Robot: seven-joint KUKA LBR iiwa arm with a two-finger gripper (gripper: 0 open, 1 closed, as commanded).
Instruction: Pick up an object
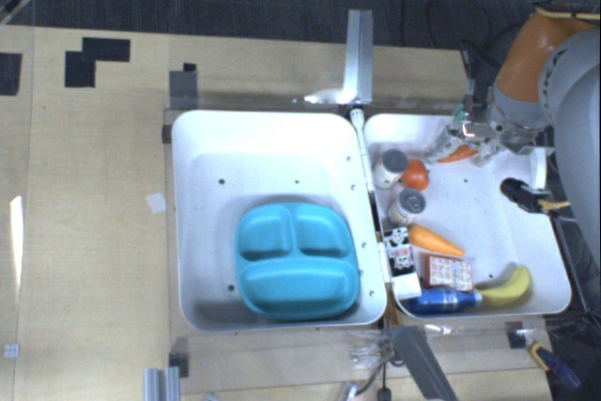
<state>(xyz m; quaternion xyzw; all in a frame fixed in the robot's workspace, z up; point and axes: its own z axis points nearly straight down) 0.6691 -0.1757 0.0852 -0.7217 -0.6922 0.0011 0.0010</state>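
Claw [467,141] over right bin [535,244] top edge, pinching small orange obj [454,155].

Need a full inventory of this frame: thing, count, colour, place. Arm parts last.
Bins: 2, white, side by side on the bench; left bin, right bin.
Divided tray: 1, blue, lower middle of left bin.
Banana: 1, yellow, near right corner of right bin.
Bottle: 1, blue, lying along right bin's near wall, beside the banana.
Carrot: 1, orange, middle left of right bin.
Box: 1, red patterned, between carrot and bottle.
Tomato-like ball: 1, red-orange, upper left of right bin.
Cans: 2, grey, by the divider, near the ball.
Arm: 1, grey with orange band, at right.
Gripper: 1, over right bin's far end, by something orange.
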